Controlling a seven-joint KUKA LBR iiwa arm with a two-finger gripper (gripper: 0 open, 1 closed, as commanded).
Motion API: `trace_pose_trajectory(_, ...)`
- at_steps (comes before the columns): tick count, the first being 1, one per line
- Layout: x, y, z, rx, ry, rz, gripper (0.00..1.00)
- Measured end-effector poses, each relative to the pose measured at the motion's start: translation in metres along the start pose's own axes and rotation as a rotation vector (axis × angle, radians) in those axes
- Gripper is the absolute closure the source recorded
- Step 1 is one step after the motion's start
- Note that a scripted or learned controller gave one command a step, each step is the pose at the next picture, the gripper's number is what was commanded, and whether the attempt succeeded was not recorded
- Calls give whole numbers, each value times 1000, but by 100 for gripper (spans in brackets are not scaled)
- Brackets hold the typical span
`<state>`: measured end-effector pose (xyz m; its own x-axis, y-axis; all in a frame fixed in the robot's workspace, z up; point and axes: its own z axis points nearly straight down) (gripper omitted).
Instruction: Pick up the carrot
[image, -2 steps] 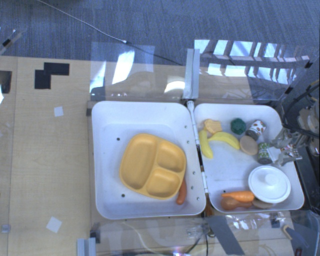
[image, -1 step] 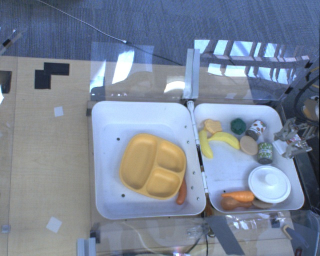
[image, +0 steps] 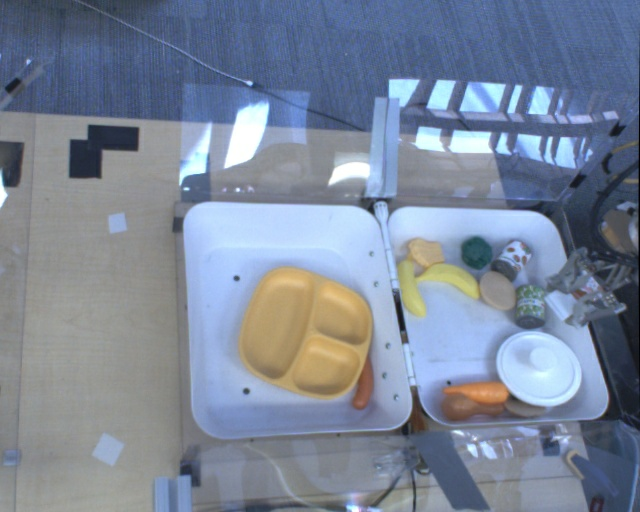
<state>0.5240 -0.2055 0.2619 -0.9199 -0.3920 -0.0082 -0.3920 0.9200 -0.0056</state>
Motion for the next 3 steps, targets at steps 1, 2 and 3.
trace_pose_trajectory(1, -7, -2, -1, -1, 0, -197, 100)
trace_pose_trajectory(2, 11, 42, 107, -7, 5, -52, 100)
trace_pose_trajectory(3, -54, 94, 59, -3, -2, 124, 100)
